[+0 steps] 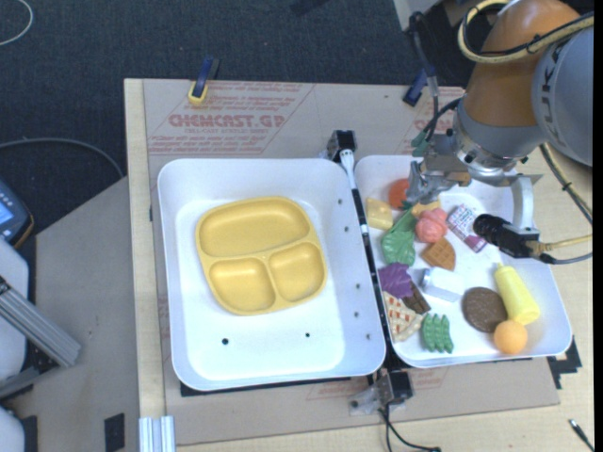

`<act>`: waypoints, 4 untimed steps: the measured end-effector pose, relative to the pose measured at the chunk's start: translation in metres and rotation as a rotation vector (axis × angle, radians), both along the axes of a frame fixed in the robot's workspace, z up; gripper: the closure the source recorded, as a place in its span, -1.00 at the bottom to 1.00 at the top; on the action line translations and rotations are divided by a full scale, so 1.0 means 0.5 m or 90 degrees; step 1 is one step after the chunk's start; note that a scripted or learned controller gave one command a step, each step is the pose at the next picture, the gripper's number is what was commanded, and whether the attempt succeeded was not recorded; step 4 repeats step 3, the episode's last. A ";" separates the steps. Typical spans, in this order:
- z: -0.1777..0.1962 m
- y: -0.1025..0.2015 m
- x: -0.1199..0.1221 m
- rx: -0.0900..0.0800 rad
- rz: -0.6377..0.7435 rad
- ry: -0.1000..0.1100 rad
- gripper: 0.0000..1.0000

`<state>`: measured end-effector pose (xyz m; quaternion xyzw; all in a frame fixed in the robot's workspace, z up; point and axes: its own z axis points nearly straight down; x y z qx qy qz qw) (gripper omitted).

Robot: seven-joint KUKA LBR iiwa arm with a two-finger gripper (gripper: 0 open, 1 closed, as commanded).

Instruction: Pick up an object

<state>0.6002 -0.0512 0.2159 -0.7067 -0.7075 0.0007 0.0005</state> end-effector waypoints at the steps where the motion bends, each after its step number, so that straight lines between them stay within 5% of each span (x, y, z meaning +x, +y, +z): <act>1: 0.022 0.013 0.030 0.000 0.000 -0.004 1.00; 4: -0.001 0.008 0.001 0.001 -0.001 0.002 1.00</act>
